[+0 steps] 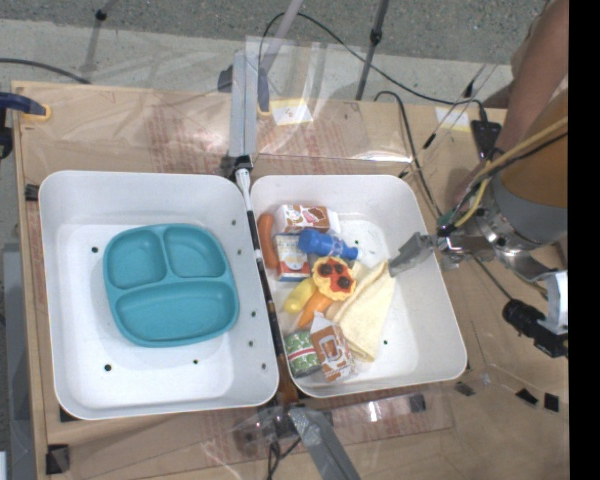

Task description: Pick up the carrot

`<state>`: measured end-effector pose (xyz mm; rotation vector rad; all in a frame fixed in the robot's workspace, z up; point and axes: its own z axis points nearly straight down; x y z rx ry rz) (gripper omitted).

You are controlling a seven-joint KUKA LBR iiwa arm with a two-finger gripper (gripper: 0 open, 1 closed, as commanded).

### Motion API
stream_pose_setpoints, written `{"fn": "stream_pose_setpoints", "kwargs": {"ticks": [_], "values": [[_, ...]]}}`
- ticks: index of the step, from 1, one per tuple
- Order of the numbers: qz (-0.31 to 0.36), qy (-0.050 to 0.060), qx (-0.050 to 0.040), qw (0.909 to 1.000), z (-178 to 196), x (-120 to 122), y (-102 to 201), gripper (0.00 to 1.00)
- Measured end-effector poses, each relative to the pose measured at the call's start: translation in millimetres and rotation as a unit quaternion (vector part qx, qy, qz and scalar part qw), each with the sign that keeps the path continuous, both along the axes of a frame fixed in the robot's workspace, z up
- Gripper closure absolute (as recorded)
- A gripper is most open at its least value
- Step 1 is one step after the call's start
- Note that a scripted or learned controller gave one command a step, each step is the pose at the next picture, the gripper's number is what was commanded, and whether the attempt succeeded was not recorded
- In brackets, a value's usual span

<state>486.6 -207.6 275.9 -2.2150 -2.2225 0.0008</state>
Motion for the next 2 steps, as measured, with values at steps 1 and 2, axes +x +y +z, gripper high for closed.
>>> {"fn": "stream_pose_setpoints", "kwargs": {"ticks": [1,2], "values": [[-0.094,0.001,-0.0006,0.9956,-130.7,9.1,41.4,0.0],[-0.05,-0.001,-0.0014,0.9988,-189.8,66.2,87.4,0.0]]}}
